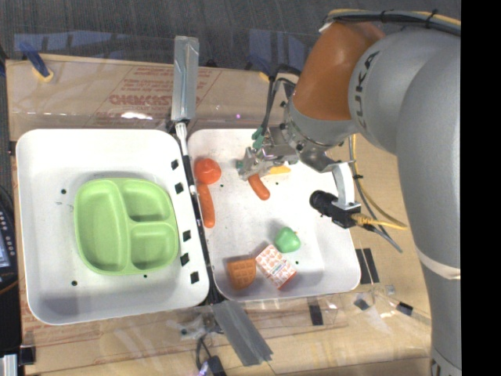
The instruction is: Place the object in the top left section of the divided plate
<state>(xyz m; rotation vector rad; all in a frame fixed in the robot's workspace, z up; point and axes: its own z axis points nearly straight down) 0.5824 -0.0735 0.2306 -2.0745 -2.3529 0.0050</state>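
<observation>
Brown worktop is carrying two white bins, and in the right bin [344, 265] the jaws [254, 165] are pinching an orange sausage-shaped object [259, 186], apparently mid-pickup, with the carry to the green divided plate [125, 225] remaining.

I see the claw [257, 161] low in the right bin [337, 265] over an orange sausage [259, 186]; green divided plate [125, 225] sits in the left bin [39, 210].
</observation>
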